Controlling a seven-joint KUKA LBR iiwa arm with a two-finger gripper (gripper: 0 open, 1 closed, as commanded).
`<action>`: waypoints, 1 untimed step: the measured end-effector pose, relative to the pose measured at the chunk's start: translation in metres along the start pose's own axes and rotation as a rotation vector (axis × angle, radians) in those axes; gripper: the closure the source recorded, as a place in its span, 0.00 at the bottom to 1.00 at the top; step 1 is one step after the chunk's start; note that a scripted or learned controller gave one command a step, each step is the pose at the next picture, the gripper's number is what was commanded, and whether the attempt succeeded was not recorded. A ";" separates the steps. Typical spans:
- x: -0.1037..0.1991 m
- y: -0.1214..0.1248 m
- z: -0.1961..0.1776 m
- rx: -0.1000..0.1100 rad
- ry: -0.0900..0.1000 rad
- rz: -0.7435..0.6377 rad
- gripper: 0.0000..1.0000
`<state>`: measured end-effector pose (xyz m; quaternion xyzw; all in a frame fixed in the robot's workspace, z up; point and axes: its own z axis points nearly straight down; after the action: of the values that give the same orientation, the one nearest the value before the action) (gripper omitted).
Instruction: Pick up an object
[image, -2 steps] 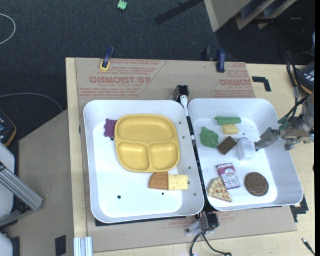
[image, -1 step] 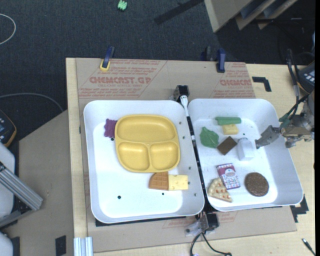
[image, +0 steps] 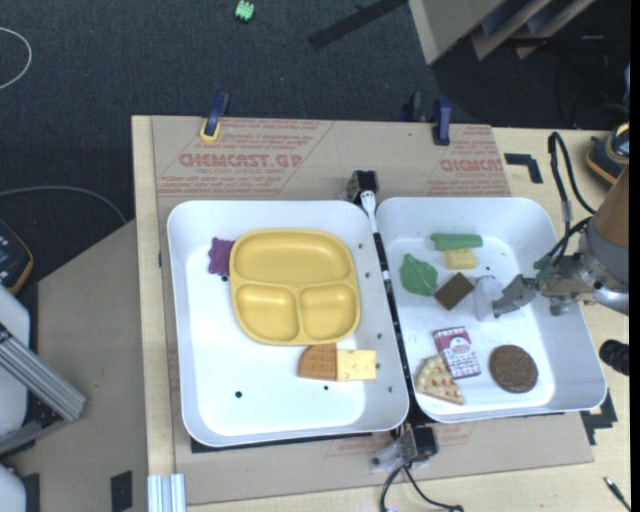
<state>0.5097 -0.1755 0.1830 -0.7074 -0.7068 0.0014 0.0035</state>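
Observation:
My gripper (image: 533, 298) hangs over the right side of the right bin (image: 572, 372), open, with nothing between its fingers. Its left fingertip (image: 506, 302) is just right of a brown square block (image: 454, 291). Below the gripper a round brown cookie (image: 513, 368) lies flat. A red and white packet (image: 457, 353) and a pizza slice (image: 438, 381) lie at the front of this bin. A green leaf (image: 418, 274), a green pod (image: 456, 241) and a small yellow piece (image: 460, 259) lie toward the back.
The left bin (image: 200, 390) holds a yellow divided plate (image: 295, 284), a purple piece (image: 220, 255) at its left, and a brown waffle (image: 319, 362) beside a yellow cheese square (image: 357, 365). Two clamps (image: 211, 120) hold the board's far edge.

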 end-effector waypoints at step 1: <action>0.006 -0.005 0.062 0.001 0.001 -0.001 0.00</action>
<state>0.5047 -0.1689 0.1213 -0.7070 -0.7072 0.0014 0.0040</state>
